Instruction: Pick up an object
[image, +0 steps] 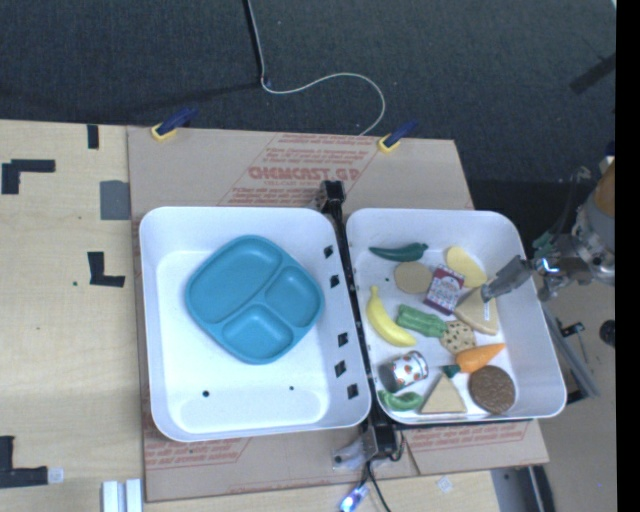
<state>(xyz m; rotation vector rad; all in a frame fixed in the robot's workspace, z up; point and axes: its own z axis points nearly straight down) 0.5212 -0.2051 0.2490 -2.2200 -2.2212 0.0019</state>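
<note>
left bin (160, 300) blue tray (254, 297), right bin (500, 228) perhaps toys

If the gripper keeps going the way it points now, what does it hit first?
Probably the tan wedge-shaped toy by the right bin's right wall; the gripper points down-left, right above it. Its height over the toys is unclear from this slanted view.

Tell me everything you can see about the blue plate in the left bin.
The blue plate looks like smooth plastic, a rounded square turned like a diamond. Raised ridges divide it into three compartments: one large at the upper left, two smaller at the right and bottom. It lies flat, face up, on the left bin floor, toward the far side. No food lies on it.
</note>
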